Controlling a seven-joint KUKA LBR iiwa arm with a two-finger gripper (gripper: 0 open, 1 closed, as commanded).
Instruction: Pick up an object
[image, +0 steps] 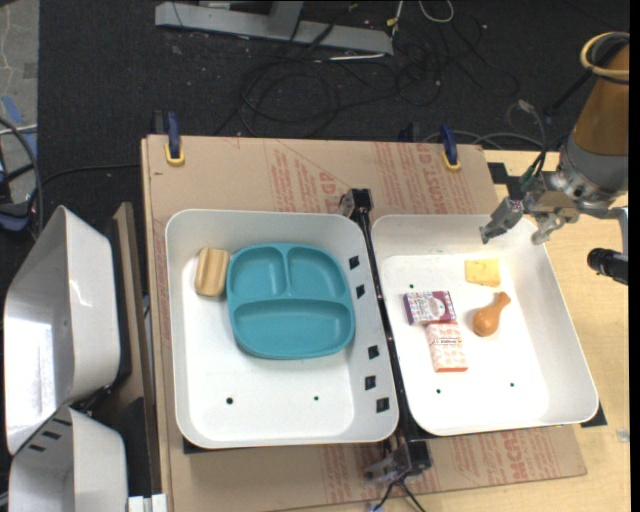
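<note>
Two shallow white bins are seen side by side on a cardboard sheet laid over the tabletop (600, 330). Red printed lettering runs across the cardboard sheet (300, 170), but it cannot be read from this angle. In the left bin (190, 400) a teal divided plate (290, 300) is placed, with a tan bread-like piece (211, 271) touching its left edge. In the right bin (520, 400) four small things are gathered near the middle: a yellow cheese-like block (483, 272), a brown drumstick-shaped toy (489, 314), a purple-and-white packet (429, 305) and a red-and-white packet (446, 348) just below it. Print is visible on both packets but is too small to be made out. The gripper (522, 224) is held above the right bin's upper right corner, its fingers spread apart with nothing between them.
</note>
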